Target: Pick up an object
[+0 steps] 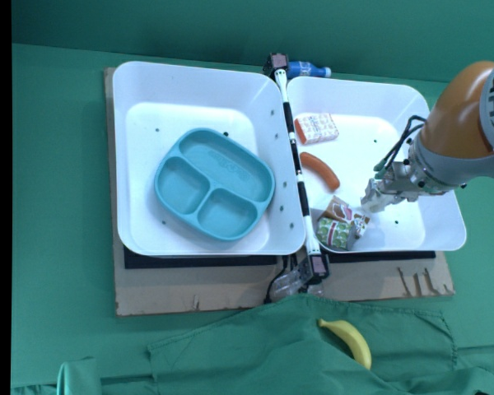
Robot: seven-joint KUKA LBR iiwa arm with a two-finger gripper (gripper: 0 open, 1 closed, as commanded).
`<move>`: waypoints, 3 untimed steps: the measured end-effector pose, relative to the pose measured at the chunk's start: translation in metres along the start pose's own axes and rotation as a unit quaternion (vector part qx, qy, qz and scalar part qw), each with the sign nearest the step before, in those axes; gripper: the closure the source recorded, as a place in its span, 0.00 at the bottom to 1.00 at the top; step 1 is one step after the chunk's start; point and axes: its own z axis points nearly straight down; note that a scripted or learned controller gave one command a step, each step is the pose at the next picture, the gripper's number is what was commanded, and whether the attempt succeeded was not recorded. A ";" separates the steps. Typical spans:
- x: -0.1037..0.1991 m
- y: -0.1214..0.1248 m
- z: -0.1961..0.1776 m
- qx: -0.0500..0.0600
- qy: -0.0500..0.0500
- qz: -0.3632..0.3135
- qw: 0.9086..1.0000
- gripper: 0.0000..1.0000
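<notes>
We are looking down on a bench draped in green cloth [58,179], with a sheet of brown cardboard [198,290] laid under two shallow white bins. The left bin [140,89] holds a teal divided plate [214,183], three compartments, lying a little askew near the middle. The right bin [412,113] sits just beside it, the two rims touching along a white clip strip [290,151].

Beyond the far rim, where the bins meet, we see a small blue bottle [306,70] lying on its side. In the foreground a rumpled fold of green fabric carries a yellow banana [350,340], well apart from both bins.

Inside the right bin we count three things: an orange-and-white packet [316,127] near the far left, an orange sausage [319,170] lying at a slant just below it, and a green-and-brown carton [339,225] tucked into the near left corner, tipped on its side.

Now the arm [469,122] comes in from the right, grey with its orange band, reaching over the right bin. The gripper [377,200] hangs low above the bin floor, just to the right of the carton and near it. We cannot tell whether it is open or closed at this angle, and we see nothing caught in it. The carton, sausage and packet all lie on the bin floor.
</notes>
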 end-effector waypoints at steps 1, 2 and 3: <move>-0.052 -0.024 0.011 -0.006 0.000 0.002 1.000 1.00; 0.015 0.000 -0.066 -0.003 0.000 -0.004 1.000 1.00; 0.018 -0.001 0.017 -0.001 0.000 0.001 1.000 1.00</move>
